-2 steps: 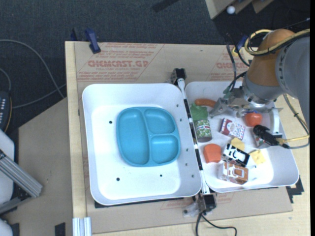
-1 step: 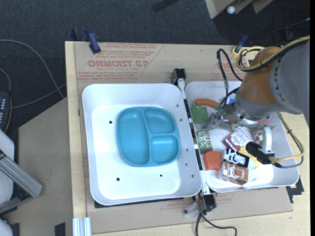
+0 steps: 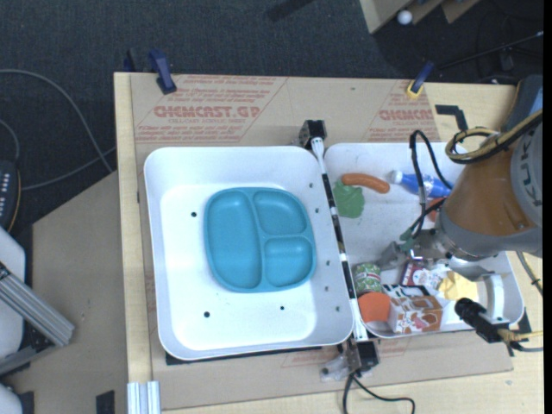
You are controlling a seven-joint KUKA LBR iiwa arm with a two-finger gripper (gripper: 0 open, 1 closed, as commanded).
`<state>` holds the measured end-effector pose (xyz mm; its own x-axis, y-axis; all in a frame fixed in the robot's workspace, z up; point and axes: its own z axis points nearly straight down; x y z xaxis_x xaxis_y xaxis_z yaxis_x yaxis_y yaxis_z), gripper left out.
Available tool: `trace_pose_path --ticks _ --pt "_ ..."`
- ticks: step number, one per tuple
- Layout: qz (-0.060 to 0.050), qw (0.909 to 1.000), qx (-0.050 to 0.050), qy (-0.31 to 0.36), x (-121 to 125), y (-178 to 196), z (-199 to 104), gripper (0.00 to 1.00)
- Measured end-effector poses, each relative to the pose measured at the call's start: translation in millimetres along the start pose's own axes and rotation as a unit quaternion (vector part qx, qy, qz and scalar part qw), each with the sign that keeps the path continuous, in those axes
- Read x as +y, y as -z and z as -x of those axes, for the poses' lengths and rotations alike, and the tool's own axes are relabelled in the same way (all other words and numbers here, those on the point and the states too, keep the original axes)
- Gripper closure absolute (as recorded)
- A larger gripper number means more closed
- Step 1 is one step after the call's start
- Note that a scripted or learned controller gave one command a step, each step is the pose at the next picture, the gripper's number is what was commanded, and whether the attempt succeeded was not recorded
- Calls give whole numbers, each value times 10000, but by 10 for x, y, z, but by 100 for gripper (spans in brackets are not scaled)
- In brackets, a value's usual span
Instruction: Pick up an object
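Observation:
The right bin (image 3: pixel 379 158) holds several small objects. An orange sausage (image 3: pixel 365 181) and a green lump (image 3: pixel 349 200) lie near its far left, with a blue-and-white tube (image 3: pixel 417 180) to their right. A green can (image 3: pixel 366 276), an orange piece (image 3: pixel 373 306), red-and-white packets (image 3: pixel 417 310) and a yellow piece (image 3: pixel 461 286) crowd the near end. My gripper (image 3: pixel 407 253) hangs low over the near middle of this bin, just above the packets and right of the green can. The wrist hides what is beneath it.
The left bin (image 3: pixel 172 231) holds a blue divided plate (image 3: pixel 257 237). The arm's orange band (image 3: pixel 487 197) and black cables (image 3: pixel 423 158) cover the right half of the right bin. Clamps sit at the board's far edge (image 3: pixel 161 72).

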<state>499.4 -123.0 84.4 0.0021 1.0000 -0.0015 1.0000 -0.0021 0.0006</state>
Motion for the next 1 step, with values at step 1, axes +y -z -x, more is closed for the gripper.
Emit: trace_pose_path --ticks 1 --pt "14 10000 4 -1 9 99 -10 100"
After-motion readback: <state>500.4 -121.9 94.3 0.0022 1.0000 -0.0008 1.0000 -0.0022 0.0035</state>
